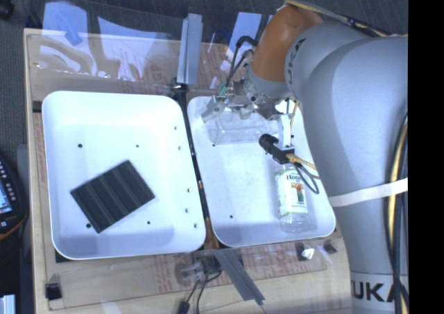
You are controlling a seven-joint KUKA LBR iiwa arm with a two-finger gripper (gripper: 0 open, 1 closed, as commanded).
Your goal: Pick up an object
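The grey arm [347,98] fills the right side of the view, its orange band turned toward the far edge of the bench [132,274]. Two white bins sit side by side on the bench, nearly touching along their inner rims. The left bin [62,118] holds a dark ribbed panel [112,195], lying flat and skewed, in the near half of the bin and apart from its walls. The right bin [236,188] holds a clear bottle [292,198] with a pale label, lying on its side near the near-right corner, close beside the arm. The gripper [234,108] is over the far end of the right bin, well apart from the bottle. Glare and clutter there blur it, so whether it is spread or pressed together cannot be told; nothing visibly hangs from it.
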